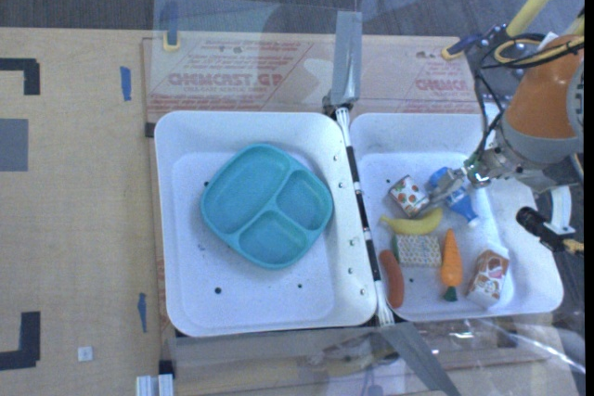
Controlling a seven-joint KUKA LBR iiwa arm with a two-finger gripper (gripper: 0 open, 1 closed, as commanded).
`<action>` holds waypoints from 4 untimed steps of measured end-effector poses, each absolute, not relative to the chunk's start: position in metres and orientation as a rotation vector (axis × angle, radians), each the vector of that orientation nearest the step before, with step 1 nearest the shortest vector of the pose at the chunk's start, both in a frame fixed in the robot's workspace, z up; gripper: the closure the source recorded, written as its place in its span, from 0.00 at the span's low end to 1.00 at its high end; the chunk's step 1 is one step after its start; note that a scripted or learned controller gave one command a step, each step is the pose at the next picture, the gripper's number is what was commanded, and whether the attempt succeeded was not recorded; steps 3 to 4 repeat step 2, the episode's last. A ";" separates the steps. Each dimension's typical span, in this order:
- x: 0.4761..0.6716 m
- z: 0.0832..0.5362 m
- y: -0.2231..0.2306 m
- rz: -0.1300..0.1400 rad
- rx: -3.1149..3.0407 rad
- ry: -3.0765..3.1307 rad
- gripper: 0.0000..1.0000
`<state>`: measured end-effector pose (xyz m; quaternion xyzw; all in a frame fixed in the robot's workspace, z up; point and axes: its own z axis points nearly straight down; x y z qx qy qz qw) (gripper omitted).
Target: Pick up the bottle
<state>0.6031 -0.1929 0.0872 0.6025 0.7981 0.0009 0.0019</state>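
Bottle (471,205), white and blue-capped, lies in my right bin (548,292), at 3 o'clock of the banana (414,223). Claw (445,188) grip state: cannot tell.

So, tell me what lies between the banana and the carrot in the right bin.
In the camera view, the small speckled sponge block sits between the banana and the carrot, just below the banana.

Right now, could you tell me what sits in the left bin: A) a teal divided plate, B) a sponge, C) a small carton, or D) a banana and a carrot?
A: the teal divided plate lies in the left bin, while the banana, carrot, carton and sponge are all in the right bin.
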 end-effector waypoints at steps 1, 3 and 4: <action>0.604 0.099 -0.195 0.009 1.895 2.495 1.00; 0.635 0.152 -0.176 0.003 1.800 2.569 1.00; 0.635 0.152 -0.176 0.003 1.800 2.569 1.00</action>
